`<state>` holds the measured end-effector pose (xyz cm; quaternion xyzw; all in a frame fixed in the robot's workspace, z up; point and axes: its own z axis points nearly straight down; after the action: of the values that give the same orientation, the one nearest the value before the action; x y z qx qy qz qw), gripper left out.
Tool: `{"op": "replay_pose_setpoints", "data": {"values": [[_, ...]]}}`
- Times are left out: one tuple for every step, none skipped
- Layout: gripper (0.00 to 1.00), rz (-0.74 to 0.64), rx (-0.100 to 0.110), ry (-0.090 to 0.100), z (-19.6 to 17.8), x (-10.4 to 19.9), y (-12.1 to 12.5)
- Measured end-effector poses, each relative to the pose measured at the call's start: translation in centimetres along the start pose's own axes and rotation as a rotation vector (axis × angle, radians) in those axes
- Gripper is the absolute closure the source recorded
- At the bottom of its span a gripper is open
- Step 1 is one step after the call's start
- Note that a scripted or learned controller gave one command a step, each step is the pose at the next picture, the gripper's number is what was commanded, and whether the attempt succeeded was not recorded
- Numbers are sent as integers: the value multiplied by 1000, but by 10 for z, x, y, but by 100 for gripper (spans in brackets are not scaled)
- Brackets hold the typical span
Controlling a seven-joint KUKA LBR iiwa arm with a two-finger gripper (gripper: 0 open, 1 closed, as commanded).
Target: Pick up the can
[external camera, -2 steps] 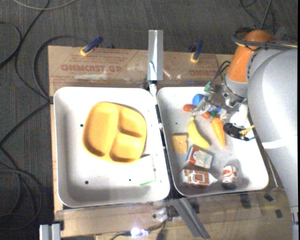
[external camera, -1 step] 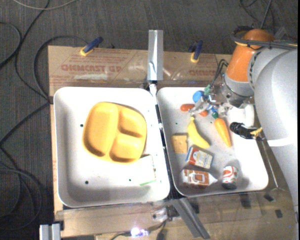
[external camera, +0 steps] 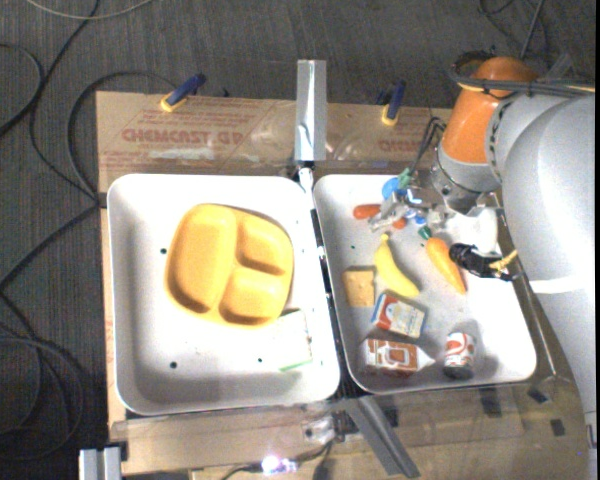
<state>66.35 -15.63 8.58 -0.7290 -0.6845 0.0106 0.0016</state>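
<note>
The can (external camera: 459, 353) lies well below the fingers (external camera: 408, 204), past the carrot (external camera: 446, 265), and since nobody can tell if they are open or shut, they might bump the banana (external camera: 394, 268) on the way.

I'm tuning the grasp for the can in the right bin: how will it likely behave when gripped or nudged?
The can looks small, probably light. It seems to lie tilted near the right bin's front corner, so a nudge may roll it against the wall. Its rounded side could slip between hard fingers. The carton beside it leaves little room on that side.
</note>
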Motion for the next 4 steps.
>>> {"op": "replay_pose_setpoints", "data": {"values": [[0, -108, -1, 6, 0, -6, 1], [0, 103, -13, 14, -27, 0, -45], [0, 46, -10, 20, -8, -61, -139], [0, 82, -26, 11, -1, -41, -70]]}}
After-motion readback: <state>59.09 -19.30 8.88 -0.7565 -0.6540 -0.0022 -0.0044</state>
